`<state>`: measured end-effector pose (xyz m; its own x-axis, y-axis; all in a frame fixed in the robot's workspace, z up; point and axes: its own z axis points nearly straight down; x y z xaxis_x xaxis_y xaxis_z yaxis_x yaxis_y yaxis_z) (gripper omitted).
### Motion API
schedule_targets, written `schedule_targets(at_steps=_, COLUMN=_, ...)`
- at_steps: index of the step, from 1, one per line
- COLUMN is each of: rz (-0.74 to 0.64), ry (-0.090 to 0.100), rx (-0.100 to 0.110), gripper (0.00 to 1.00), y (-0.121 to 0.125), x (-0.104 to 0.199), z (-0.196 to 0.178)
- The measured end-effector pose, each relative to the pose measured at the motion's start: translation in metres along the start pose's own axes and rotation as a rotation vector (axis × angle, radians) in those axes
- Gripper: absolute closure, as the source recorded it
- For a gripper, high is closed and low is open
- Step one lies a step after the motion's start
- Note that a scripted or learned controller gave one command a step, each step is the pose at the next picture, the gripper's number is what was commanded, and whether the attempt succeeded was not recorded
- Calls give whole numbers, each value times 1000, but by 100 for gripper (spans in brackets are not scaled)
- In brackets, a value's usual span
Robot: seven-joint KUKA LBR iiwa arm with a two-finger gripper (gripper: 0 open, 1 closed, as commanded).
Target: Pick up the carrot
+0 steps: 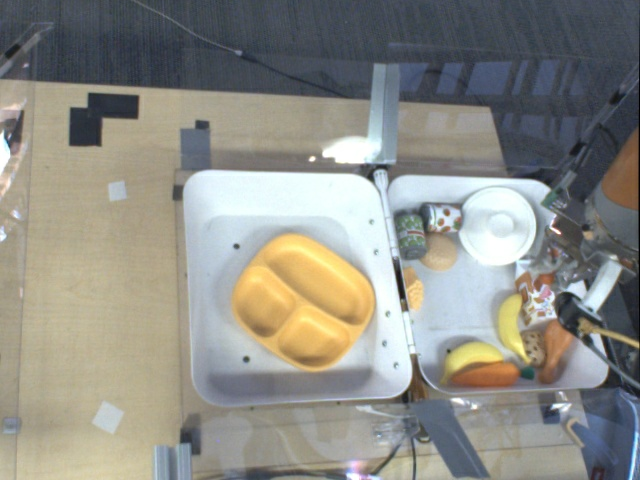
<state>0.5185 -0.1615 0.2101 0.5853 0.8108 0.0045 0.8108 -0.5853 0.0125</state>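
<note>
The carrot [487,374] lies flat along the front edge of the right bin [455,313], near its front right corner, green end toward the right wall. A yellow banana [470,355] rests touching it on the far side, and a second banana [511,326] curves upright just beyond. A brownish-orange piece [555,351] leans in the corner, with a small printed box [538,302] above it. Toward the back edge sit a white bowl [498,225], a tan bun [439,253] and a green can [410,234]. The gripper [575,268] hangs over the right wall; whether it is spread or closed cannot be told. The left bin [210,268] carries a yellow divided plate [303,300].
</note>
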Motion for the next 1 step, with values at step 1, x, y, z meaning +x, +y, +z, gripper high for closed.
schedule_targets(at_steps=1, rz=14, ry=-5, rx=18, gripper=100, y=-66, x=34, z=80)
